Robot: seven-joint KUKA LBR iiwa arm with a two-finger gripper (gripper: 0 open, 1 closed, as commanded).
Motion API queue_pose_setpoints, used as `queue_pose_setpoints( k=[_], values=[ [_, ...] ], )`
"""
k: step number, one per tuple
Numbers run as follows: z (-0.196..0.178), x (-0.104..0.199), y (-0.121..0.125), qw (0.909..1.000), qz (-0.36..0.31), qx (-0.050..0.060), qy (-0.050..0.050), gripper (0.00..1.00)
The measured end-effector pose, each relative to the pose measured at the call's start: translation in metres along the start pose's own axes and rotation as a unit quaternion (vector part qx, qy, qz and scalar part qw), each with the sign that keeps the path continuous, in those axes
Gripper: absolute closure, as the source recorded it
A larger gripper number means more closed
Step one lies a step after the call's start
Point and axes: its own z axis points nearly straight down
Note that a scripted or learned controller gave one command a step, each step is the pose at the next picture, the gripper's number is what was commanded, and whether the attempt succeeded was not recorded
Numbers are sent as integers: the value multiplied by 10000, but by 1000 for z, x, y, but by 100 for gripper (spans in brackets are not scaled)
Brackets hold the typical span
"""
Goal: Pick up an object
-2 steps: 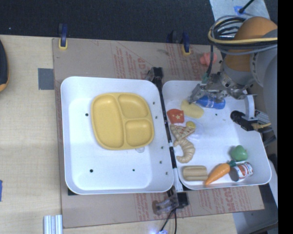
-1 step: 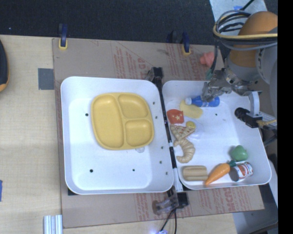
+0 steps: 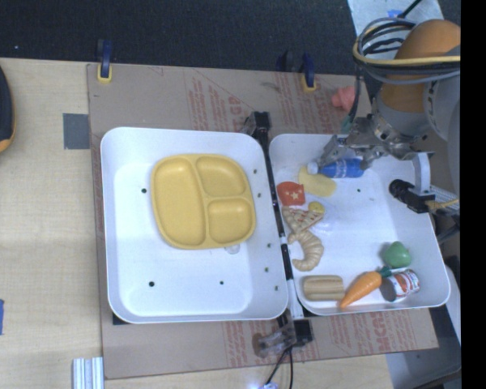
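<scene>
Item: blue bottle, lying at the back of the right bin, touching a yellow piece. End effector directly above it; finger state cannot be told. Advice: straddle the bottle's narrow width, clear of the yellow neighbour.

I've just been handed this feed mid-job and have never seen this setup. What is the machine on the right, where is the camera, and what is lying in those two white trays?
One fixed camera looks down at a slant. The grey arm with its orange band reaches in from the right; its gripper hangs over a blue object in the right bin; whether it grips it is unclear. That bin also holds toy food: a carrot, a croissant, a bread roll, a green piece and a small can. The left bin holds a yellow divided plate.
</scene>
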Motion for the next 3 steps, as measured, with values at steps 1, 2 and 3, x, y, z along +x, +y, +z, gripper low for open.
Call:
queue_pose_setpoints(
  k=[1,2,3],
  values=[
    [39,14,-6,9999,50,107,2,0],
    [41,49,-6,9999,28,98,13,0],
    [39,46,-15,10000,34,35,8,0]
  ],
)
